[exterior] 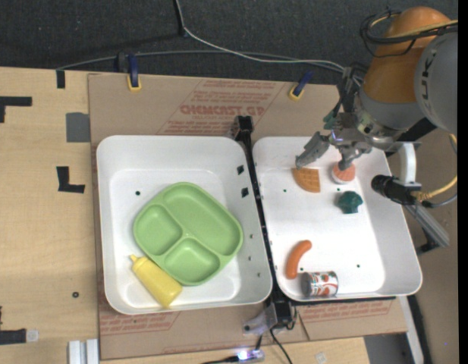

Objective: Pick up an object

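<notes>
So the hand is hanging over the far end of the right bin, fingers spread open with nothing between them; one finger tip sits right at the top of the orange wedge, the other comes down by a small red-and-white round thing. The wedge looks like the obvious target to me; it lies just beside the hand, toward the bin's left wall and a touch nearer the front, so the hand isn't centred on it yet. I'd guess a small shift left gets both fingers around it. The green lump is close too, just front of the round thing; the sausage and can sit well apart near the front edge, sausage running roughly front to back.
</notes>
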Motion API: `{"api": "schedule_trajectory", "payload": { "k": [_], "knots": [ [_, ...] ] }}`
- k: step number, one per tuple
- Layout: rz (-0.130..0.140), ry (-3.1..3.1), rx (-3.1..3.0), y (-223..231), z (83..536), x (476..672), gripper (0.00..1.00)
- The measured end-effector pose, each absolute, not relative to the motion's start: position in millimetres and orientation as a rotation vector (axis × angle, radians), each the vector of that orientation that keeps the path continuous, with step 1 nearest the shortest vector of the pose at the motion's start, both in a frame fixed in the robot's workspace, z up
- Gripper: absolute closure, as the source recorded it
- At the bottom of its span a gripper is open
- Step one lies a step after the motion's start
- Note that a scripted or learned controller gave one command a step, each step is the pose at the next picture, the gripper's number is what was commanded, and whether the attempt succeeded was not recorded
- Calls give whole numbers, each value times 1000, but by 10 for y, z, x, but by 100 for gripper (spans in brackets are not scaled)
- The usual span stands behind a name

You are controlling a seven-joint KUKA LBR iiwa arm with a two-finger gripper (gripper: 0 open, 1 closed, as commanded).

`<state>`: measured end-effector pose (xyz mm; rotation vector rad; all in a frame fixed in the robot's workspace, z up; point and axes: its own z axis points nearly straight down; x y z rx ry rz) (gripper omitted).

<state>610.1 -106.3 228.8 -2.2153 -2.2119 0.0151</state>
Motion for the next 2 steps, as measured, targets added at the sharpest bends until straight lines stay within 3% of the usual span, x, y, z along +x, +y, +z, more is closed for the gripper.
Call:
{"api": "schedule_trajectory", "payload": {
  "k": [1, 2],
  "knots": [
    [2, -2223, -2219, -1062, 2363, 6127, 0],
    [8, -2220, -2217, -1051, 1720, 6103, 0]
  ]
}}
